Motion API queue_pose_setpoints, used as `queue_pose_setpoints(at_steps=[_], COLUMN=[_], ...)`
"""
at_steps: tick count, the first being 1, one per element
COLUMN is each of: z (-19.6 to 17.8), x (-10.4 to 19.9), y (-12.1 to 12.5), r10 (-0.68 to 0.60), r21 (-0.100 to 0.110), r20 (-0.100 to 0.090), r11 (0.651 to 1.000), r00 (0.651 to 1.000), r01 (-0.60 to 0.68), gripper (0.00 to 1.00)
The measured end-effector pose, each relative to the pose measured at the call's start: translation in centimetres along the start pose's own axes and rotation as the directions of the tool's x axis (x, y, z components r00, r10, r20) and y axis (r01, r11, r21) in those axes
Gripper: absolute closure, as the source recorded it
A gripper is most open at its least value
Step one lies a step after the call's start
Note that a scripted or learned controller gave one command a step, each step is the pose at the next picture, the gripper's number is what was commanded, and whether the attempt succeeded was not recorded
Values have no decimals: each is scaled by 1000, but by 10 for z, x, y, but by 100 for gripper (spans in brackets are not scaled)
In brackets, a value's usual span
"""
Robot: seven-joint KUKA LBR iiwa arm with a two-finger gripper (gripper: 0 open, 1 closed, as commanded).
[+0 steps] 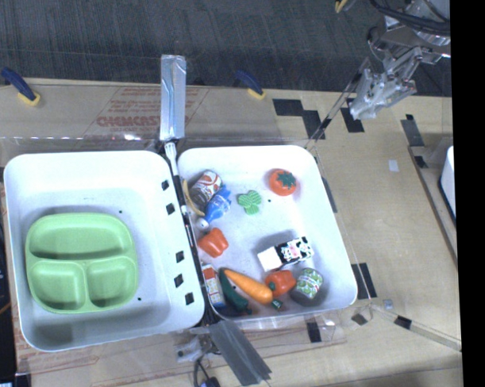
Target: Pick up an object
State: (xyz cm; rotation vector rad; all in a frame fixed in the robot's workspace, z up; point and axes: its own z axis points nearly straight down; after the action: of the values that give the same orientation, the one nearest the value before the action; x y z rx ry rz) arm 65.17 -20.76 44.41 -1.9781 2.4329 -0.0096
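white bins sit side by side on the bench (403, 246); the left bin (35, 176) holds a green divided tray (82, 262), the right bin (327, 225) holds the small things. i see a tomato (283, 182) near its far right corner, a green leaf piece (249, 200), a blue bottle (217, 205), an orange pepper (213, 242), a cow-print carton (285, 252) and a carrot (247, 286) near the front wall. my tool (376, 93) hangs at upper right, over the bench, well apart from the bins; i cannot tell its state
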Motion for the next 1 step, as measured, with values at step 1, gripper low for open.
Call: queue_pose_setpoints(at_steps=[1], z=[2], x=[-94], y=[14], r10=[-174], r21=[-11], r20=[2], r11=[985], r00=[985], r01=[174], gripper=[100])
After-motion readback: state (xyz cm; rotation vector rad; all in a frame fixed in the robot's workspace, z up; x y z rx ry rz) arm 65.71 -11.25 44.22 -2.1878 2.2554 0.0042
